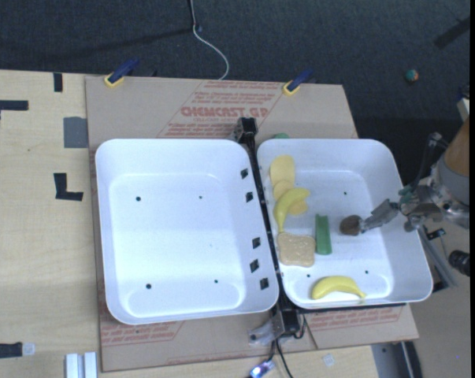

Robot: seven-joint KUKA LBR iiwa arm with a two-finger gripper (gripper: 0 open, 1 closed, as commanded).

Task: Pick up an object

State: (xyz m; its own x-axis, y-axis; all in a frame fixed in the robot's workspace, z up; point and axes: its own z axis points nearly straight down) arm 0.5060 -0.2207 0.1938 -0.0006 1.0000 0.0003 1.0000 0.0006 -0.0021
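Note:
The right bin [379, 160] holds several objects. A pale yellow chip-like piece [282, 169] and a yellow curved piece [291, 203] lie along its left wall. A green bar [322, 235] lies near the middle, with a tan slice of bread [296, 250] beside it. A yellow banana [336, 288] rests by the front wall. A small brown lump [349, 226] sits right of the green bar. My gripper [372, 217] reaches in low over the bin's right rim, and its tip lies right next to the brown lump. Whether it touches or grips the lump is unclear.
The left bin [111, 211] adjoins the right one, with black clips [257, 242] along the shared wall. Both bins sit on a cardboard sheet [213, 105]. The arm's wrist [442, 203] hangs over the right bin's right rim. A cable [209, 46] runs behind the bins.

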